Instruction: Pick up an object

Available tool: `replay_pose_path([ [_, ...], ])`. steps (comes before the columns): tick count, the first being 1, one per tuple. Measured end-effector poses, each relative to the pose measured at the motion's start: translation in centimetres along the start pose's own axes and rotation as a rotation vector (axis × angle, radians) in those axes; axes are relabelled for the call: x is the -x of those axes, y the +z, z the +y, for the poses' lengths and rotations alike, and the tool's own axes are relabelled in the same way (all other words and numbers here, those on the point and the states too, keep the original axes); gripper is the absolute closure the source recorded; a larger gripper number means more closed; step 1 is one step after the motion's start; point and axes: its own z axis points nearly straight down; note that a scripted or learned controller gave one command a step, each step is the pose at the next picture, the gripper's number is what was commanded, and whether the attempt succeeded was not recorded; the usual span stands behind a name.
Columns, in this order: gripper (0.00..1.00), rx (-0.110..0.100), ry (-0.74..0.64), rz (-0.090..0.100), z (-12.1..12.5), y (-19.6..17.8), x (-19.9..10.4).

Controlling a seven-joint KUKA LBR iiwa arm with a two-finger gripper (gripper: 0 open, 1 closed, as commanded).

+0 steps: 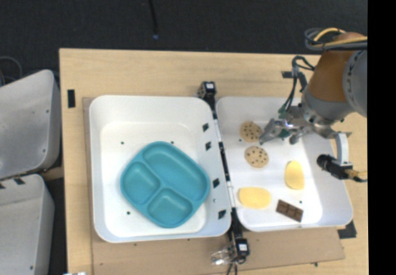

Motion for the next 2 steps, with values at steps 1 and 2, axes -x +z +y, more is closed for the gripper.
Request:
replay_pose_path([
  [1,0.0,0.009,0.004,-0.002,0.1,3.7,0.2],
  [2,1.0,0.017,0.006,-0.002,0.4,2.3,0.2],
])
